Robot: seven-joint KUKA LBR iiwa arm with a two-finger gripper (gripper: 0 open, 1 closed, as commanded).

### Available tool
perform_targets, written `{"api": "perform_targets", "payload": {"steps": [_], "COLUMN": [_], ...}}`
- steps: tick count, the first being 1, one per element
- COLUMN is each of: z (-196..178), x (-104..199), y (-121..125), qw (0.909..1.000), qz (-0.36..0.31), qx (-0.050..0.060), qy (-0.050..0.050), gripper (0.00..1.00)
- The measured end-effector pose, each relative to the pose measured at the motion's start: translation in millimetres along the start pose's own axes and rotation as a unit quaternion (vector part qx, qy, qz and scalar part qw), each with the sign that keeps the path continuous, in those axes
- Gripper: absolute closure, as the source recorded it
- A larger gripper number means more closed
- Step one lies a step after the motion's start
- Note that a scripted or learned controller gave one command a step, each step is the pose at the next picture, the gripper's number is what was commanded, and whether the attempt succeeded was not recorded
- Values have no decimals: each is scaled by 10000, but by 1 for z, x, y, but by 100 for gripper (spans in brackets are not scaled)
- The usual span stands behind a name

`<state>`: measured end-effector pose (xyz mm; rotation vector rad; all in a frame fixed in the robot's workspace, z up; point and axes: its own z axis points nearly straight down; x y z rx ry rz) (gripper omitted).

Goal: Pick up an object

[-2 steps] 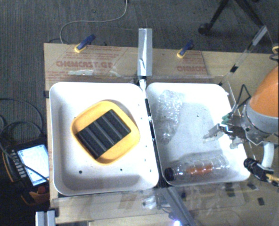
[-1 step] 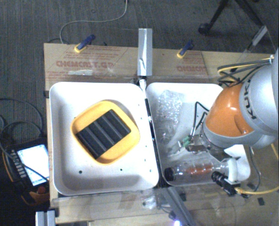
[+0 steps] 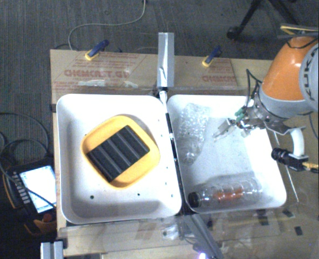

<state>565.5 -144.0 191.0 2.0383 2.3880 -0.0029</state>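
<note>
Gripper (image 3: pixel 228 127) above right bin (image 3: pixel 267 169), fingers apparently parted and holding nothing, clear bottle (image 3: pixel 192 127) just left of it, second bottle (image 3: pixel 227 192) nearer front wall.

The arm (image 3: pixel 294 85) got chopped off by the right edge, so most of it wasn't visible. The gripper (image 3: pixel 229 125) was too small and cluttered to read. The clear bottle (image 3: pixel 192 128) blurred into the right bin (image 3: pixel 267 161), outline pretty vague.
</note>
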Motion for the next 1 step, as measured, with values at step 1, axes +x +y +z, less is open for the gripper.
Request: {"api": "perform_targets", "payload": {"steps": [1], "z": [-72], "x": [102], "y": [9], "qw": [9967], "qz": [806], "qx": [6], "qy": [8], "gripper": [0]}}
